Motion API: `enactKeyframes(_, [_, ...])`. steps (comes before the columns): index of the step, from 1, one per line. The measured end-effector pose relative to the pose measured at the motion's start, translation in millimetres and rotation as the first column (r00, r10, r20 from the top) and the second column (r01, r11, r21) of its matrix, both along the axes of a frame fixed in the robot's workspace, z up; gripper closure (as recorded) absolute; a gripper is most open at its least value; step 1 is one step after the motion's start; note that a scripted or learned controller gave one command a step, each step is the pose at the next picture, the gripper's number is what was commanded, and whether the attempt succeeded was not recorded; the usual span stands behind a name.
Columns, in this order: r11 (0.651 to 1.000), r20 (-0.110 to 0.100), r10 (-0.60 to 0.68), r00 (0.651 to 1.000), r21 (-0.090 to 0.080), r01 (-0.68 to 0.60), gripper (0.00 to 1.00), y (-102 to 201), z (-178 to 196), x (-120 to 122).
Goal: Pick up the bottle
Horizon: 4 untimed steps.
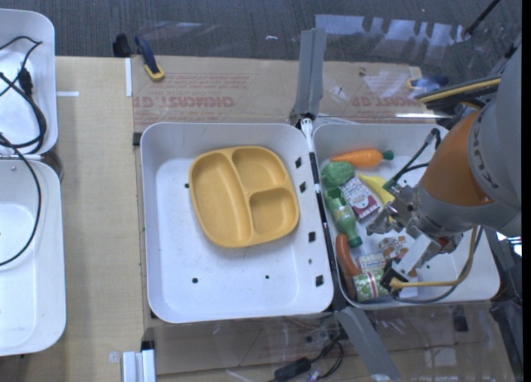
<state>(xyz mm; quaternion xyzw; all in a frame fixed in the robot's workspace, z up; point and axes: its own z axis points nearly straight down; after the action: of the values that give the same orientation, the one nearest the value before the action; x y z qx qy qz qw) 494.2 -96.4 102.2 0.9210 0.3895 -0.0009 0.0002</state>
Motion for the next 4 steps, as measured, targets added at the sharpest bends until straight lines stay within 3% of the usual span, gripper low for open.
enactKeyframes(1, [0.993,-0.003,-0.118,0.993,0.0,0.118,0.0,77,89,46])
enactKeyframes(2, [0.982,-0.001,-0.187,0.982,-0.001,0.187,0.0,-15,166,99])
enactKeyframes(3, [0.993,-0.005,-0.117,0.993,0.0,0.117,0.0,23,108,21])
enactKeyframes(4, [0.968,0.017,-0.251,0.968,0.003,0.251,0.0,0,7,-8])
